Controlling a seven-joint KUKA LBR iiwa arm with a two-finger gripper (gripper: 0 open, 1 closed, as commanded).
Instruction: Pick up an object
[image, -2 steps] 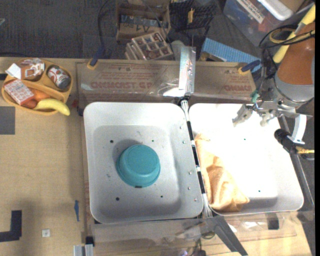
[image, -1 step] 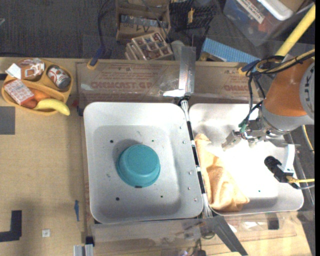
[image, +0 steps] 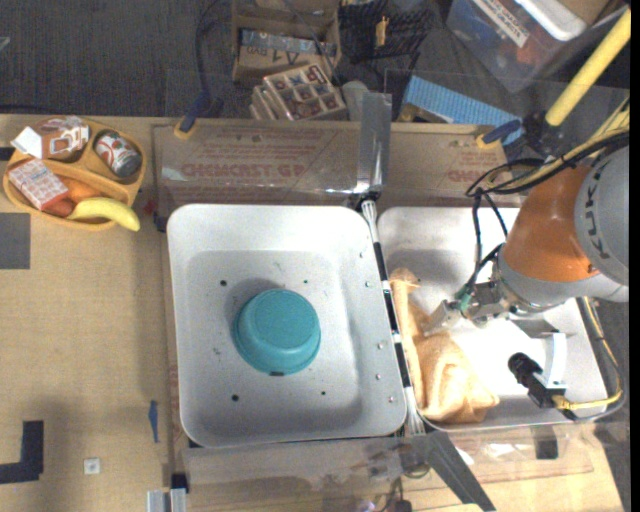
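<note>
Over the right bin (image: 432, 226), in its left half, my fingers (image: 452, 308) point toward the divider between the two bins. My grey arm with its orange band (image: 545, 245) comes in from the right of the view. Whether the fingers are spread or pressed together I cannot tell, as they are too small and blurred here. Bins: 2, white, shallow, side by side. Right bin count: 1 item, a pale tan bundle (image: 450, 380), soft-looking, lying along the left wall. Its narrow end runs up the wall and its bulkier end sits toward the lower corner; whether it is one piece or two I cannot tell. My fingers sit just beside its upper part, and I cannot resolve whether they touch it. Left bin (image: 190, 235) count: 1 item, a teal bowl (image: 278, 330), upside down, roughly mid-floor, well apart from every wall. On the wooden surface (image: 80, 360), outside the bins at upper left: 1 yellow-orange tray (image: 10, 180) holding 1 banana (image: 105, 212), 2 round tins (image: 118, 153) and 1 small carton (image: 38, 183).
</note>
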